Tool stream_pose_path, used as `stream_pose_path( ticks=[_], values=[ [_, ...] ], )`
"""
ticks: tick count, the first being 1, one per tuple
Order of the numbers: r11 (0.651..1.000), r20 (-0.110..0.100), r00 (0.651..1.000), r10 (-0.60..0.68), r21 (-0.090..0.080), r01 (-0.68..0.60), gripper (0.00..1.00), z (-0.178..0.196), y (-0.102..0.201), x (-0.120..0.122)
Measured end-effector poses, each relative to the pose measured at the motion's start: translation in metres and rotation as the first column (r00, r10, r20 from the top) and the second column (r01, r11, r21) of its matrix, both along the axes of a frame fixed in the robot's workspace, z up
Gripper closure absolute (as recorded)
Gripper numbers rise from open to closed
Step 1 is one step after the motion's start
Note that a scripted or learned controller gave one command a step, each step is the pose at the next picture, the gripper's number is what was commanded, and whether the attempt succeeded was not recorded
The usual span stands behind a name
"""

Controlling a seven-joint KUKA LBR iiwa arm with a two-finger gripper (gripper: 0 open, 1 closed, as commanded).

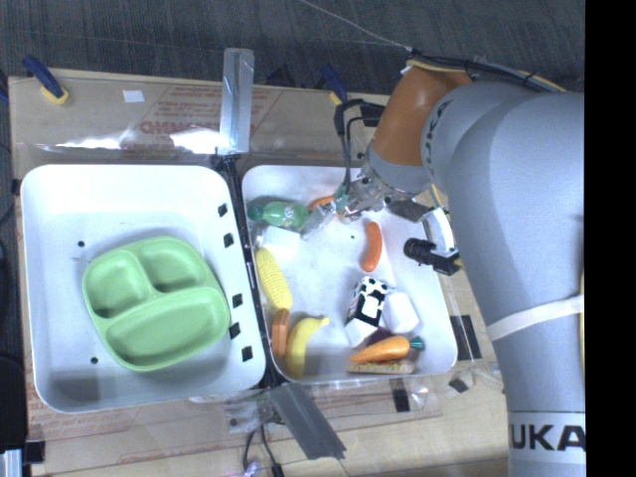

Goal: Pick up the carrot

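Observation:
The carrot (382, 349), orange with a green stem end, lies at the front right of the right bin (437, 296), on top of a flat tan item. My gripper (340, 205) is at the back of that bin, well away from the carrot. It hangs beside a green bottle (278, 212) and a small orange piece (320, 203). The grey arm with its orange band (407, 117) reaches in from the right and hides the bin's back right corner.
The right bin also holds a corn cob (273, 277), a banana (301, 340), an orange sausage-shaped item (371, 244), a black-and-white block (369, 300) and a white object (401, 312). A green divided plate (154, 299) sits in the left bin (60, 197).

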State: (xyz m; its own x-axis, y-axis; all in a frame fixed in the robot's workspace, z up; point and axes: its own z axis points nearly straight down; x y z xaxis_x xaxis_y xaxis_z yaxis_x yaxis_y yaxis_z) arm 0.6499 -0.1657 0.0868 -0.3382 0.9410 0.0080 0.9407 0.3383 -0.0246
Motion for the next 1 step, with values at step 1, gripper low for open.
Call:
stream_pose_path(
  ticks=[1],
  values=[
    [0.985, 0.031, 0.985, 0.171, -0.002, -0.171, 0.0, 0.0975, 0.0217, -0.0957]
  ],
)
